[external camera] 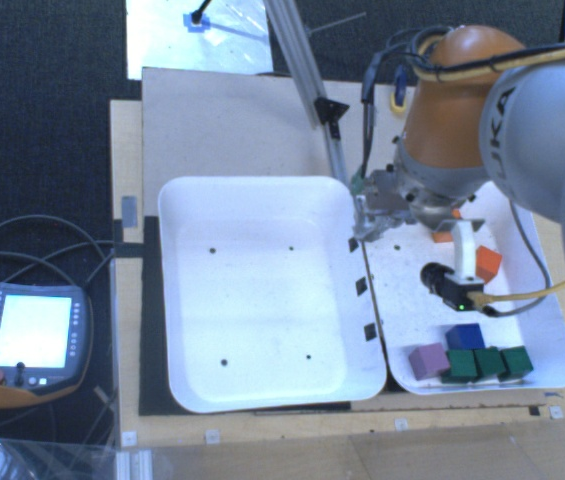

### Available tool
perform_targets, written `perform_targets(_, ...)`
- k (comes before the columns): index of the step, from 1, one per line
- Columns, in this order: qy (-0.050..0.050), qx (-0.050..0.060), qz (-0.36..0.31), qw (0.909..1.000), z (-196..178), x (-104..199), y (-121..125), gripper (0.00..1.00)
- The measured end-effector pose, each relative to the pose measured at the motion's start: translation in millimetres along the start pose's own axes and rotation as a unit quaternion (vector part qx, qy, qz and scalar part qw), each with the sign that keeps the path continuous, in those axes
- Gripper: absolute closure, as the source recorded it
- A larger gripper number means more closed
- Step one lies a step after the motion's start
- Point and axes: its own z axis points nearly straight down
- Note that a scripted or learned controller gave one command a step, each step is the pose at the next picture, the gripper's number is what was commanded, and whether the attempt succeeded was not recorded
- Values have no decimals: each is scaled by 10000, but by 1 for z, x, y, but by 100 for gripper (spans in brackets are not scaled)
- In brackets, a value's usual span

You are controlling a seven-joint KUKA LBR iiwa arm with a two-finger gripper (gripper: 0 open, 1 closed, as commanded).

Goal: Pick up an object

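Nearest me, I am seeing the blocks crowding the near corner of the right bin (402, 303): a purple block (427, 360), a blue block (465, 336) just behind it, and three green blocks (487, 364) in a row touching one another. They are packed so tight that, I judge, the claw is going to find little room around any of them. A little farther in, an orange block (488, 262) is lying by itself, well apart from that cluster, so I am treating it as the easiest one to lift. Beyond that, the claw (370, 223) is hanging over the far left corner of the same bin, right by the wall next to the left bin (262, 298) and apart from every block. I cannot tell whether it is open or closed, and nothing is showing in its grasp. Farthest back, the arm (552, 138) is reaching in from the right over the bench (222, 118).
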Motion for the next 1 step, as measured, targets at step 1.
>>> perform_targets(1, -4, 5, 3, 10000, 3, 47, 1, 100)
